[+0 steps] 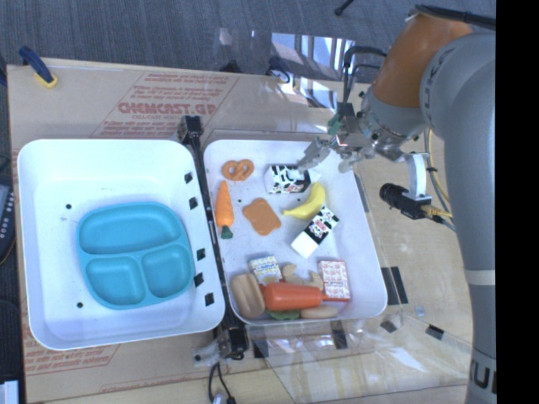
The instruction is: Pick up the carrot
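Note:
The carrot, orange with a dull green top, lies along the left wall of the right bin, pointing toward the front. My gripper hangs over the far side of that bin, just above a cow-patterned carton. It is well to the right of the carrot and apart from it, with nothing seen held in it. A thicker orange-red piece lies at the bin's front edge.
Around the carrot lie a pretzel, a brown slab, a banana, a black-and-white box, small cartons and a bread roll. The left bin holds a blue divided tray.

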Tool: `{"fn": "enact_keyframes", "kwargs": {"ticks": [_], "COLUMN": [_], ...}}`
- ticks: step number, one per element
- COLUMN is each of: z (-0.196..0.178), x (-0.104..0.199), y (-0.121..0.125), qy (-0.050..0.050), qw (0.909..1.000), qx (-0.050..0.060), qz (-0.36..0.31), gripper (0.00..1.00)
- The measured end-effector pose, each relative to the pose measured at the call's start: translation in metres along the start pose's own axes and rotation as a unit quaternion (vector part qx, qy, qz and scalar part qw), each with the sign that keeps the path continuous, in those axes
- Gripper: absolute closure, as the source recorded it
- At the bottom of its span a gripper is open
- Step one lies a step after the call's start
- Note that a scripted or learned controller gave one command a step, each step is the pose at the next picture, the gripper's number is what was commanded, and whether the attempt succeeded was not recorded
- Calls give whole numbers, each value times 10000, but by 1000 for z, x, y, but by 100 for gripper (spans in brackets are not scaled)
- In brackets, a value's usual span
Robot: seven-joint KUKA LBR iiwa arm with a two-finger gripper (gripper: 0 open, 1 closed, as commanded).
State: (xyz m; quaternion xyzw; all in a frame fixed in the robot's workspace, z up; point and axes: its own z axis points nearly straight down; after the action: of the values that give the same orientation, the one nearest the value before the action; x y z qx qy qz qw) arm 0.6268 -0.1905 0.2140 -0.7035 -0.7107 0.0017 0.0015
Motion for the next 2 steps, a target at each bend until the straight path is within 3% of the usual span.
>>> {"fn": "enact_keyframes", "kwargs": {"ticks": [1,2], "z": [121,105], "x": [42,86], "y": [-23,-87], "qy": [-9,5], "qw": [9999,9998], "qx": [-22,5], "qz": [-145,212], "gripper": [0,0]}}
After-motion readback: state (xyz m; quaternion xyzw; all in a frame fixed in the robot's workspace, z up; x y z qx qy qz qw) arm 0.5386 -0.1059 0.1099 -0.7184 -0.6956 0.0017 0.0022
